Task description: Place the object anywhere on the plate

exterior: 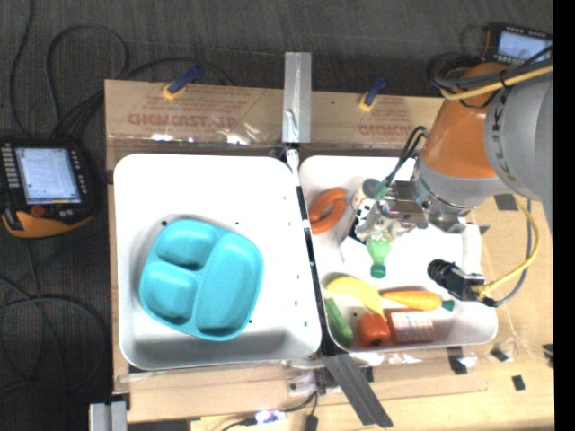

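Camera view, from above: my pincer (384, 221) hangs over the right bin (467, 330), closed on the green bottle (378, 254), which dangles neck-up beside the orange ring (325, 209). Left bin (135, 178) holds the teal plate (199, 277).

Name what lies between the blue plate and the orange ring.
In the camera view, the two bins' meeting white walls lie between the blue plate and the orange ring; otherwise bare bin floor.
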Tool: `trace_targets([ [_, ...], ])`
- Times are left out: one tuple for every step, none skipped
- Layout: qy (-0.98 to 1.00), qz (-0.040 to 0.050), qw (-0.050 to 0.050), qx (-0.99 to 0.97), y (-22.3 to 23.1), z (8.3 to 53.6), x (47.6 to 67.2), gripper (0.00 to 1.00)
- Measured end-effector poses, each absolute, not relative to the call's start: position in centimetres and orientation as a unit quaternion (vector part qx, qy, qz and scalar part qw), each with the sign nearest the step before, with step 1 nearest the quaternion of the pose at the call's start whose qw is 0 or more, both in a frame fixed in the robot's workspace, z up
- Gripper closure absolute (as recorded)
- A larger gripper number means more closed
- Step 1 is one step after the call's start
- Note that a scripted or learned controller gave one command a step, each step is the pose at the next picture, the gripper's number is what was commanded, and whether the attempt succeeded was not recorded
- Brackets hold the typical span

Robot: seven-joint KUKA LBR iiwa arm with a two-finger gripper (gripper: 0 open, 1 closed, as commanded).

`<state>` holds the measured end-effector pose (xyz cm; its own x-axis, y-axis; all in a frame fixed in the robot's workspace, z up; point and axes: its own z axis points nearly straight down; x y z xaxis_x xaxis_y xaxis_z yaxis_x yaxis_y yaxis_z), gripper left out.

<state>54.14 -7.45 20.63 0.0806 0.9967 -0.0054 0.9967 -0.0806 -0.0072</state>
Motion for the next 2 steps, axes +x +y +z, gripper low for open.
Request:
trace_targets([
  [-0.659, 0.0035, 0.002, -0.752, -0.5, 19.9, 53.6, 1.00],
  [-0.731, 0.0036, 0.002, -0.682, 6.5, 18.9, 56.0, 1.00],
])
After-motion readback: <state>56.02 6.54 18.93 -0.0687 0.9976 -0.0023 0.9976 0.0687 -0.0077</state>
